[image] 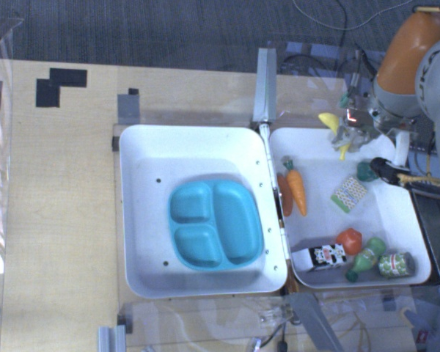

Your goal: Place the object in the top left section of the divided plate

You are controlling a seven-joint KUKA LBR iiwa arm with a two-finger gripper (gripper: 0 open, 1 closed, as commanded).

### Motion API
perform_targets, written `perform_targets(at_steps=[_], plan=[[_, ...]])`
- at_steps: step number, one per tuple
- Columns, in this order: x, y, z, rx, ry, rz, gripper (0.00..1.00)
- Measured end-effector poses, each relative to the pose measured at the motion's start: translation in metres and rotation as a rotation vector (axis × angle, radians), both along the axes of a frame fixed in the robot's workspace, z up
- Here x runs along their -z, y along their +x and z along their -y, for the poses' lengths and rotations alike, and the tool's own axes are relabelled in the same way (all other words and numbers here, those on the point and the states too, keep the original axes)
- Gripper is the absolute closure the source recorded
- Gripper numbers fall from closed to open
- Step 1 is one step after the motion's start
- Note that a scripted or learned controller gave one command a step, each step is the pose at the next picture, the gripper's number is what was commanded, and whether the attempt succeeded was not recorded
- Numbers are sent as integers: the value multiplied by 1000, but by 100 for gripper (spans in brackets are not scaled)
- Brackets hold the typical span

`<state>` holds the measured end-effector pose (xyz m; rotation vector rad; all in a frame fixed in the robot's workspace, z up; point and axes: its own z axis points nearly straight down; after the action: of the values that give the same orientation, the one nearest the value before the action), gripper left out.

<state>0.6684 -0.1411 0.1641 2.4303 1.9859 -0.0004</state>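
- Carrying two white bins: pale table (66,196), blue divided plate (216,224) lying in the left bin (143,149).
- Hovering over the right bin's (418,251) far edge: hand (350,129), apparently gripping a yellow object (330,121); aperture unclear.
- Risking a drop before reaching the plate, given an uncertain grip.

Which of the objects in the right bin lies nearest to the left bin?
The carrot, orange with a green top, beside the dividing wall; the other objects lie farther right.

No lettering is showing clearly enough to be read. The small carton (327,256) with black-and-white cow patches, the can (395,265) beside it and the patterned green packet (350,193) are all carrying print, but it is blurring into unreadable marks.
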Motion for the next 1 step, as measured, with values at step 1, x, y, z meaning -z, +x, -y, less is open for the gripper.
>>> perform_targets(at_steps=[1], plan=[[-20, -8, -128, -181, 4, 0, 100]])
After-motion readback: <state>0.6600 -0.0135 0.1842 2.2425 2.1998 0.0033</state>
